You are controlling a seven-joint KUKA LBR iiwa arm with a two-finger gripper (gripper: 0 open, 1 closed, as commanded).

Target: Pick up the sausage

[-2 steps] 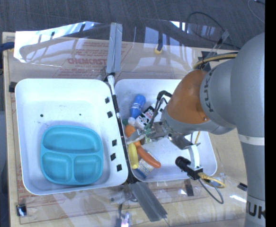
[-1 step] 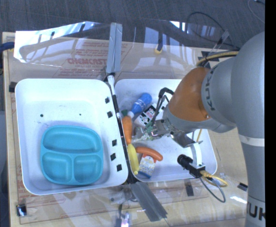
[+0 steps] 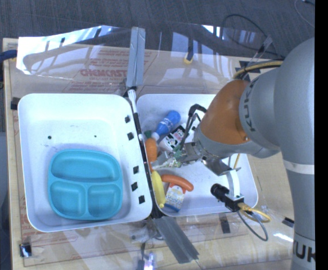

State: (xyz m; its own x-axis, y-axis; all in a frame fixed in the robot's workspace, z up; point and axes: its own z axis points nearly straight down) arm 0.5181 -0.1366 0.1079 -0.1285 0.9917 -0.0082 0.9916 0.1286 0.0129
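Red "CHEMCAST" lettering shows on the clear sheet [image 3: 104, 72] behind the bins.

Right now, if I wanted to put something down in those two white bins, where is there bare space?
The left white bin has bare floor above the blue three-compartment plastic tray, up to its far wall. In the right white bin the left side is crowded: orange-red sausage, yellow banana-shaped toy, blue-capped bottle. A small bare patch lies near its front right corner.
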